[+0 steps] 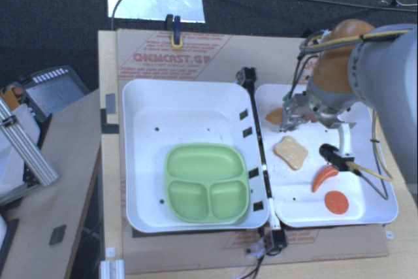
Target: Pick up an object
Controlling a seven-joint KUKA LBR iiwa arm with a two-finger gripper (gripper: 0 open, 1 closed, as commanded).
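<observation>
Four toy food bits in the white bin (389, 209) on the arm's side, nearest first: flat red disc (336, 202), orange-red wedge (324, 177) just behind, tan toast slice (290, 152) mid-bin, then a small orange-brown piece (273, 117) near the far end. Tool (292, 115) hanging right beside that last one, so probably the target. Can't tell if tool is apart or together, too murky. Best bet: centre over the piece, drop straight down. Looks small, rounded, partly hidden, so easy to nudge away.

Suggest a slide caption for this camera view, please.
Gripper lowered into the right bin beside a toast slice; a green tray sits in the left bin.
</observation>
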